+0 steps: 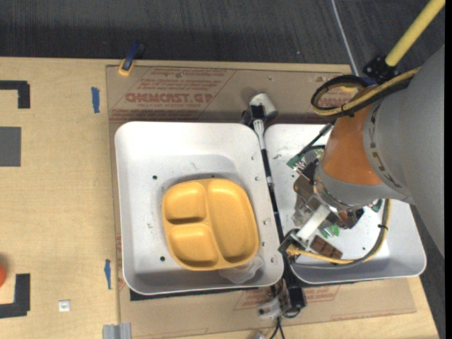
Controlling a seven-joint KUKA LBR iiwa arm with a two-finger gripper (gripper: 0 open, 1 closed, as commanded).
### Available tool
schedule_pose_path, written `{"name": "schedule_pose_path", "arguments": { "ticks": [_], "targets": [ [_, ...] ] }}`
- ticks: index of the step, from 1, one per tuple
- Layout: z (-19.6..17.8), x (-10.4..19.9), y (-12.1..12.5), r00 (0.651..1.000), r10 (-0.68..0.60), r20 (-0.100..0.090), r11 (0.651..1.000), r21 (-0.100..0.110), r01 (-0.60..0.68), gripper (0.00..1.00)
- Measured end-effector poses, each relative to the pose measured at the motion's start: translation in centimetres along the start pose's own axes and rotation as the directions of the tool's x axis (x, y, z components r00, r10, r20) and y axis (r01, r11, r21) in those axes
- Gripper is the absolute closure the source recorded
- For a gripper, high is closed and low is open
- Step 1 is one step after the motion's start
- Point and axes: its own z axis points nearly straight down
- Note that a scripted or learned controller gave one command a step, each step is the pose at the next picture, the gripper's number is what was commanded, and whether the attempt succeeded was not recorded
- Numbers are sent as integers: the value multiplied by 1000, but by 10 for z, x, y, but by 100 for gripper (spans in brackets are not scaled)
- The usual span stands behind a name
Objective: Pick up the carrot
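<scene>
Carefully now: arm low in the right bin, carrot unseen

Presently the arm (353, 154) reaches down into the right bin (409, 260), its gripper (311, 228) near that bin's 8 o'clock corner. Whether its claw is spread or pinching, I cannot tell, and I cannot make out the carrot among the clutter beneath the wrist. The left bin (134, 189) holds 1 yellow divided tray (210, 222). Best to confirm the carrot sits between the claws before lifting, and rise straight.

Robotics lab, taped bench (63, 189), paired white bins (141, 147) (cabled), grey carpet (212, 13)
</scene>
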Motion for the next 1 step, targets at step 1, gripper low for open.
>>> {"name": "schedule_pose_path", "arguments": {
  "ticks": [1],
  "targets": [
    [0,3,-3,972,237,0,972,-1,-237,100]
  ]
}}
